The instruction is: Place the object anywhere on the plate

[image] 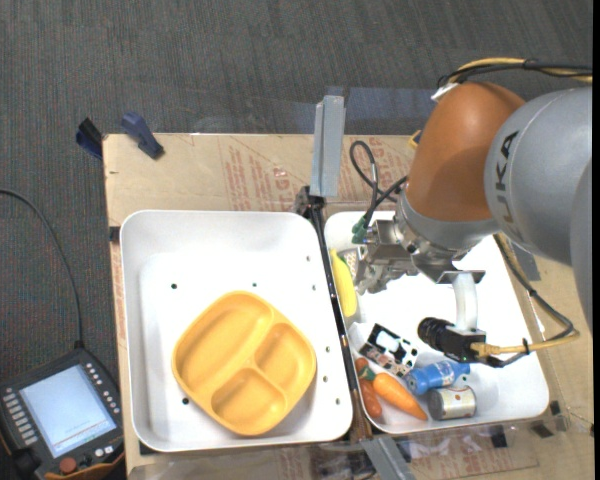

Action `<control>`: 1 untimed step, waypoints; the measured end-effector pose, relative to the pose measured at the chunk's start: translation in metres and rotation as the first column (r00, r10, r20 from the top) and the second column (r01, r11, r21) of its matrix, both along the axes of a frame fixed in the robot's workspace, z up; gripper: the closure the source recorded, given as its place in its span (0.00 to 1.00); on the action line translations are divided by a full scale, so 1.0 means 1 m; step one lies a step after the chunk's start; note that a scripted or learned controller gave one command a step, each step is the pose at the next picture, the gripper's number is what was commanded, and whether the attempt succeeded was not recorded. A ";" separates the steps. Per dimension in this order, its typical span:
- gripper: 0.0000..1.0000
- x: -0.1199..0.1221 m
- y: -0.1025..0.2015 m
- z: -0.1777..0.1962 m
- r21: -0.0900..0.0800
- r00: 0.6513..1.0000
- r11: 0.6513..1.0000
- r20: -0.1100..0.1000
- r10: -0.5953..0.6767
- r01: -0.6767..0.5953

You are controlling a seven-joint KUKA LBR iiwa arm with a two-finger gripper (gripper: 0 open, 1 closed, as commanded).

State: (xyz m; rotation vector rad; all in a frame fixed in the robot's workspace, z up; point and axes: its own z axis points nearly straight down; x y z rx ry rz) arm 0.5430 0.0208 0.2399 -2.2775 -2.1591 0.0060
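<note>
A yellow plate [244,362] with three compartments lies in the left bin [150,238], towards its front. My gripper [368,268] hangs low over the near-left part of the right bin [520,388], below the orange-banded wrist. Just left of the gripper, a long yellow object [345,290] lies against the bin's left wall. In front of it sit a black-and-white item [386,345], an orange carrot [396,394], a blue can [436,375] and a silver can [451,402]. The wrist hides the rest of the right bin's middle.
A black cylinder [448,338] on a white bracket juts from the arm over the right bin, with cables trailing right. A grey upright post [327,153] stands behind the divide between the bins. A teach pendant [55,408] lies on the floor at lower left.
</note>
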 end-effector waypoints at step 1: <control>1.00 0.008 0.030 -0.014 -0.004 0.884 0.884 -0.001 -0.467 0.467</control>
